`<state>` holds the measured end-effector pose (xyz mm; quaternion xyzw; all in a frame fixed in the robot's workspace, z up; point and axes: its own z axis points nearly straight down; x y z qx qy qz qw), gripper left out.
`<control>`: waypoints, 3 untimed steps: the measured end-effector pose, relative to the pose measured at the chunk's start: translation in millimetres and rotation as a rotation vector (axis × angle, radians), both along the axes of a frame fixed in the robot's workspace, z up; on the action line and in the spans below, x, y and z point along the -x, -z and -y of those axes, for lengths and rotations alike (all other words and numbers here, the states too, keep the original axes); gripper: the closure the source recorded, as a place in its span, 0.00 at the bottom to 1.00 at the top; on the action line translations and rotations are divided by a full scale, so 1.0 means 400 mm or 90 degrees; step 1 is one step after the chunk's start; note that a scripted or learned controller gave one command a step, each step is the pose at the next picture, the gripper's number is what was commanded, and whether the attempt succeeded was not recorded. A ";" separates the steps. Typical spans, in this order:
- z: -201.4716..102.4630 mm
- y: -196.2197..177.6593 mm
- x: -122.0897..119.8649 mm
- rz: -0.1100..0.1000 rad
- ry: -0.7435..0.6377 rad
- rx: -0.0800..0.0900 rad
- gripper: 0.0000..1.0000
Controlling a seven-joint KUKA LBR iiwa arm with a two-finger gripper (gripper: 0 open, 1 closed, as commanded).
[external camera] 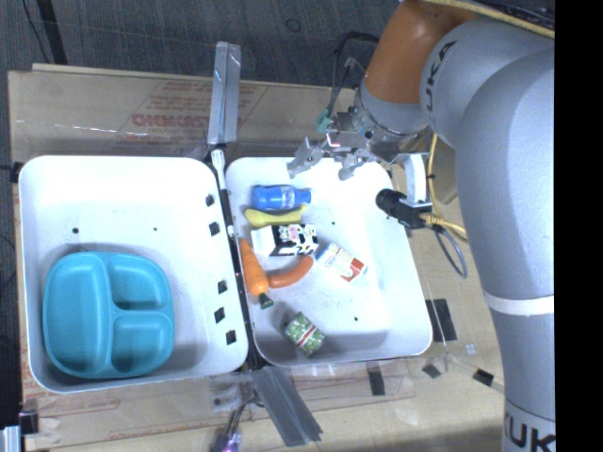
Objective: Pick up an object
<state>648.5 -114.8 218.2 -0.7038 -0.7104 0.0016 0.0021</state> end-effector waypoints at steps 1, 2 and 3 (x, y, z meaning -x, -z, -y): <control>0.027 0.254 -0.034 0.015 -0.100 0.002 0.00; 0.025 0.262 -0.026 0.025 -0.149 0.007 0.00; 0.009 0.265 -0.032 0.025 -0.142 0.008 0.00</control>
